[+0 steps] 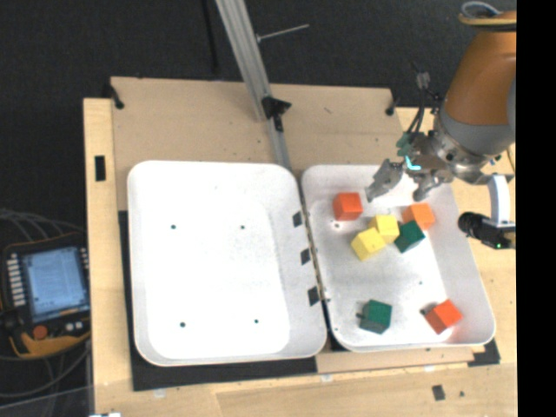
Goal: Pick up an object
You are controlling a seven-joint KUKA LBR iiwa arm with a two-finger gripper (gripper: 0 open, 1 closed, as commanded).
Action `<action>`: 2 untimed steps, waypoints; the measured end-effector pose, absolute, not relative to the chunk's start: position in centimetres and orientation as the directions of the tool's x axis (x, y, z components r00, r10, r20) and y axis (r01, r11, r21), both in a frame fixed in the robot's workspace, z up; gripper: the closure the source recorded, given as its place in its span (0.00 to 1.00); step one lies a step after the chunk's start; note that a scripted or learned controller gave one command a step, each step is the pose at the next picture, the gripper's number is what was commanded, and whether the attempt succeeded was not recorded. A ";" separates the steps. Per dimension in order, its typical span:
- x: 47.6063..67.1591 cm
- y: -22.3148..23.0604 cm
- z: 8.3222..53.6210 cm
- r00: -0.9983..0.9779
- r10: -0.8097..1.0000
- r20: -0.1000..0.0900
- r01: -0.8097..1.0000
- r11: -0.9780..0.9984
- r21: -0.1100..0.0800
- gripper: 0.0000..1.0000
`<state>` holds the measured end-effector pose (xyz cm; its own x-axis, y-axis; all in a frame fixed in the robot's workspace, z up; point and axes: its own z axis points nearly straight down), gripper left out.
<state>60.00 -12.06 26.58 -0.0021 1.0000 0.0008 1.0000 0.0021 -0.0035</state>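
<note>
The right bin [452, 337] holds several small blocks. An orange block [348, 205] lies near its upper left. Two yellow blocks [387, 227] [367, 244] sit together in the middle, touching a green block [409, 236] and close to another orange block [422, 214]. A second green block [375, 315] and a red-orange block [442, 315] lie near the front edge. My gripper [405, 186] hangs over the bin's upper part, above and between the two orange blocks. It is open, with its fingers [381, 182] spread and nothing between them.
The left bin [148, 233] lies beside the right one. A slanted metal rail [248, 59] runs from the back down to the seam between the bins. A handheld screen [48, 285] sits off the bench at far left.
</note>
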 end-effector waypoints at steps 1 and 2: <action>60.1 -12.1 26.8 -0.002 1.000 0.000 1.000 0.002 0.001 0.00; 59.9 -11.4 20.8 0.002 1.000 -0.001 1.000 -0.002 -0.005 0.00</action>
<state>59.87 -11.42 20.84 0.0019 1.0000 -0.0011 1.0000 -0.0019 -0.0046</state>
